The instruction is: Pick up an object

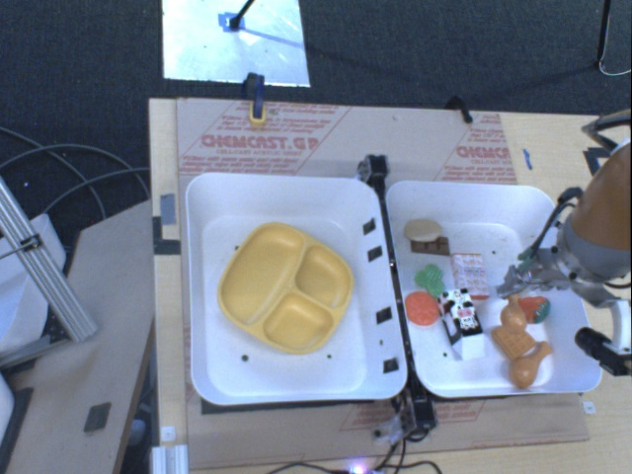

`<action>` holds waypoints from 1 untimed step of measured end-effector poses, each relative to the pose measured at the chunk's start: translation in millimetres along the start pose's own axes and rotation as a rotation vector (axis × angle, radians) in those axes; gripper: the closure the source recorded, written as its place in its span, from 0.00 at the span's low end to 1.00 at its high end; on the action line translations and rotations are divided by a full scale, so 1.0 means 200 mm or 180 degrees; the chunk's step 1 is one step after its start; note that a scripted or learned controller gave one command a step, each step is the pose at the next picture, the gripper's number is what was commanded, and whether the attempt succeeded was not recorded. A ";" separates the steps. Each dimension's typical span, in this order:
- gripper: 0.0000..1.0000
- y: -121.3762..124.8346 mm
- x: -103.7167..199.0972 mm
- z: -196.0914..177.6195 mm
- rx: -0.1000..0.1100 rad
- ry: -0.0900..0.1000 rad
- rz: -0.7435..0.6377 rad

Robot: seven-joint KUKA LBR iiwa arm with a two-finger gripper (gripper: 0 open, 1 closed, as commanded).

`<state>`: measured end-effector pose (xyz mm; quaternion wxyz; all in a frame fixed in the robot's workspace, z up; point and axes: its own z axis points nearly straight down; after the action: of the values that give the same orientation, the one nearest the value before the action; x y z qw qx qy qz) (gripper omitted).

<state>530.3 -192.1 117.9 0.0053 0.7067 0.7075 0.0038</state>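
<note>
since the arm comes in from the right, the nearest items sit just below and left of the tool
gripper (520,282): low over the right bin's right side, metal tip pointing left; can't tell how far apart it is set, nothing visibly held
key relation: orange pear-shaped toy (517,344) lies just below the tip, long axis running diagonally down-right; red strawberry-like piece (536,309) just right of the tip, nearly touching it
likely target: judged to be the pear toy or red piece, closest to the tool
right bin (494,210): also holds cow figure (460,312), red disc (423,308), green piece (430,279), pink-white packet (468,268), tan bun (425,230) on a brown block, all left of the tool
left bin (212,363): well left of the tool, holds yellow divided tray (286,286), compartments bare
progress: pick not yet made
</note>
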 end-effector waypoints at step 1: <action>1.00 0.01 0.00 -0.05 -0.0010 -0.0001 -0.0001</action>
<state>531.4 -192.3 128.4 0.0066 0.7065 0.7077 0.0048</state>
